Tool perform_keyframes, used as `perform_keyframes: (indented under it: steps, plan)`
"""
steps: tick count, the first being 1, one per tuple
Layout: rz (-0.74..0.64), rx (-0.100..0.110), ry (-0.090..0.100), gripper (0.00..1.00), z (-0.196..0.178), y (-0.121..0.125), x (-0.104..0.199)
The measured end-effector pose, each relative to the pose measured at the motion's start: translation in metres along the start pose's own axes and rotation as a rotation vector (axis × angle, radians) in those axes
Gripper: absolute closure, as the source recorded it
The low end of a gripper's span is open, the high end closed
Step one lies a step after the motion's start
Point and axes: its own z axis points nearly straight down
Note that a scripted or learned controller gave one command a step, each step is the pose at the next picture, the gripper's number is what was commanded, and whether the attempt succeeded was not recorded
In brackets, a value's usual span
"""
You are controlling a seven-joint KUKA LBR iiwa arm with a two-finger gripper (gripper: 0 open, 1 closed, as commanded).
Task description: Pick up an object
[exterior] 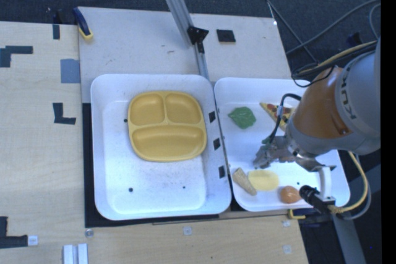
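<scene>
1. The hand (265, 156) hangs low in the right bin (247, 88); whether it is wide or narrow I cannot tell.
2. Nearest target: the pale yellow piece (264, 180) just below it.
3. Centre over it, clear of the wedge (243, 182), before closing.

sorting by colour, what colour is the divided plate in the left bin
Yellow; the divided plate shows in the camera view.
</scene>
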Motion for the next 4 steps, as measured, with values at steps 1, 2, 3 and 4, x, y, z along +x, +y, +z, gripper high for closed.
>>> perform_keyframes:
  steps: [1, 2, 3, 4]
  plan:
    - [0.000, 0.001, -0.001, 1.00, -0.063, 0.000, 0.000]
    - [0.000, 0.001, -0.001, 1.00, -0.105, -0.001, 0.001]
    - [0.000, 0.003, -0.001, 1.00, -0.145, -0.001, 0.001]
    - [-0.004, 0.005, 0.000, 1.00, -0.145, 0.004, 0.063]
